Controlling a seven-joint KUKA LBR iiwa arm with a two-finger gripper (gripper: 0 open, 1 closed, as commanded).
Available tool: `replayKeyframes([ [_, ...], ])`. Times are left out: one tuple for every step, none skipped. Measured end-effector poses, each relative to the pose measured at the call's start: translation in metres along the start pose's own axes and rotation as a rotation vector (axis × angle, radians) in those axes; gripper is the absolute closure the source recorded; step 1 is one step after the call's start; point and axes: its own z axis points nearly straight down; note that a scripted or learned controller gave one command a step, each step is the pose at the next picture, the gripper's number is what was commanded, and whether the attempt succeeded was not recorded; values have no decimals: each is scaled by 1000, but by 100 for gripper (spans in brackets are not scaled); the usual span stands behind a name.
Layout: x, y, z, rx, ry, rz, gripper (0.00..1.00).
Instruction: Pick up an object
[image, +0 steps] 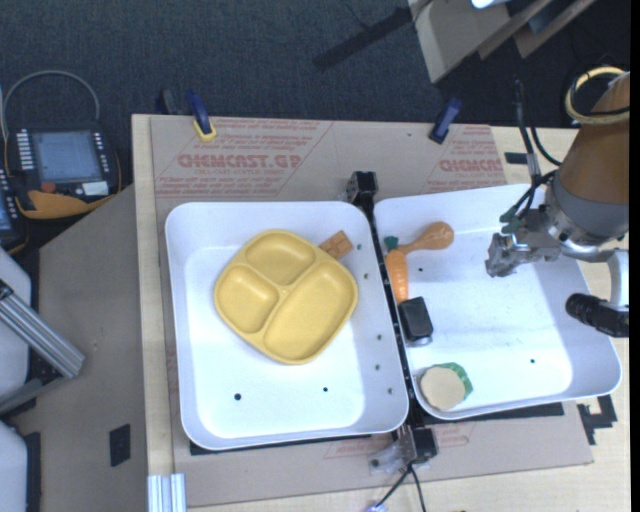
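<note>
Orange and slender, a toy carrot (398, 273) is seen lying against the left wall of the right bin (560, 385), near the middle of the frame, its long axis running roughly top to bottom with the green tip uppermost. Just beside it, toward the upper right, a tan wooden piece (430, 238) is laid at a slant; a black block (415, 320) is placed just below the carrot, and a round cream-and-green piece (444, 386) is found in the bin's lower left corner. Any of these could be taken as the object to pick.

The hand (505, 255) is held over the right bin's upper right part, so the objects all lie to its left and lower left, the wooden piece being judged nearest. Whether the hand is wide or narrow cannot be told; nothing is seen held in it.

In the left bin (200, 400) a yellow divided plate (286, 296) is set. Both bins are borne on a board-covered tabletop (300, 150), with a control pendant (62, 165) at the frame's upper left.
</note>
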Motion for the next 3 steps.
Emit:
replayKeyframes([
  [4,2,-64,-2,0,-1,100],
  [4,4,-93,1,1,-1,100],
  [47,4,-87,8,4,-4,100],
])
